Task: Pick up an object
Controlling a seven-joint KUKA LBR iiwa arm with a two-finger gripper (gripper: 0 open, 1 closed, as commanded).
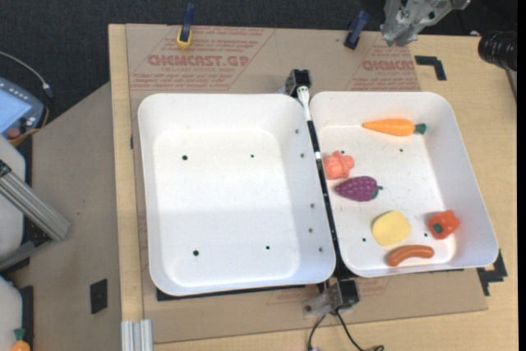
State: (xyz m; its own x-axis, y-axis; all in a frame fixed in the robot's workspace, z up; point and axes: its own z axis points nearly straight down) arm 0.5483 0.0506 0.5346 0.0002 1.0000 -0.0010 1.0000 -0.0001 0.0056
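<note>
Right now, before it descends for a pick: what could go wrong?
1. The pink toy and purple grapes lie close together by the bin's left wall; a grab there may nudge both.
2. The sausage hugs the near rim; likely awkward to close on.
3. The pincer hangs beyond the bin.

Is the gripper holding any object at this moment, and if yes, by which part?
Nothing is held. The gripper hangs above the bench, beyond the right bin, with nothing between its fingers. The carrot lies in that bin.

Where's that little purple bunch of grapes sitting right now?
The purple grapes lie in the right bin, near its left wall, just below the pink toy and above the yellow lemon.
</note>
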